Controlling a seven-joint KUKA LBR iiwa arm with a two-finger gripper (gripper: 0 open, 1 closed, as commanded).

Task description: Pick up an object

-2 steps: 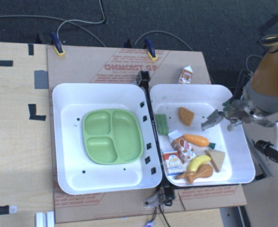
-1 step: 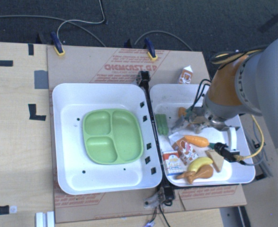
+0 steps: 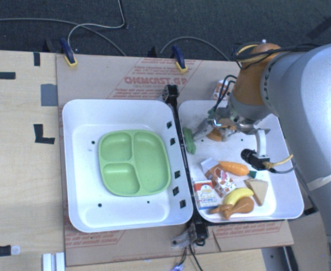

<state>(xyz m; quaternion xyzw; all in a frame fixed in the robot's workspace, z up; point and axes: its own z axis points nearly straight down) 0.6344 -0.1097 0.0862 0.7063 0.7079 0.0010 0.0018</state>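
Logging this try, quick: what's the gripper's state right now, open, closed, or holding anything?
Gripper: low in the right bin, near its upper left; open or closed cannot be told, and no object visibly held.

Lab: clamped cardboard, cables

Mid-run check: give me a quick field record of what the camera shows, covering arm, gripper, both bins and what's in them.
arm: reaches in from the right, over the right bin
gripper: low in the right bin's upper left part, near the divider
gripper contents: cannot tell
left bin: holds a green divided plate
right bin items: carrot, banana, drumstick, bread slice, two small cartons, a green item by the divider
item under gripper: brownish, partly hidden
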